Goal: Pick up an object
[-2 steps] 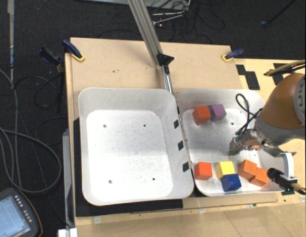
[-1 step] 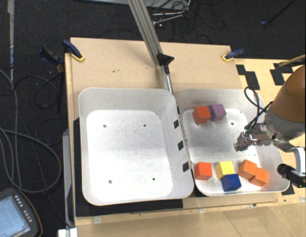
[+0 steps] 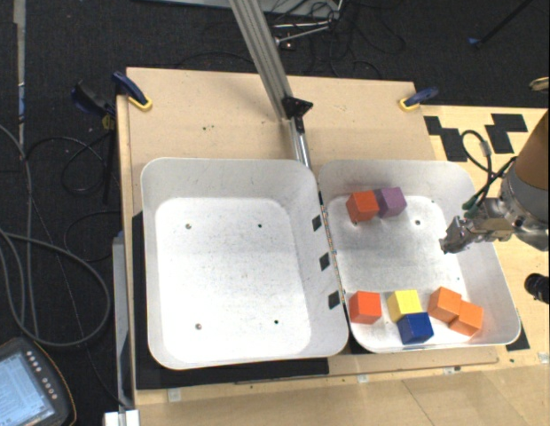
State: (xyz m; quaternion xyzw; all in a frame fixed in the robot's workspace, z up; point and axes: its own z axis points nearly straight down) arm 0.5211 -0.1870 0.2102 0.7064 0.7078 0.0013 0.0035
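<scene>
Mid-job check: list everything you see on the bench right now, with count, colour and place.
orange blocks: four; one far beside the purple, one near left, two touching at near right; right bin
purple block: one, far part of right bin
yellow block: one, near edge of right bin
blue block: one, in front of the yellow
bins: two, white, left bin and right bin side by side
clamps: two, blue and yellow, far bench corners
gripper: one, grey arm, above right bin's right side

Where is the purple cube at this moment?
The purple cube sits in the right bin, toward its far side, touching an orange cube on its left. The gripper is farther right, apart from it.
</scene>
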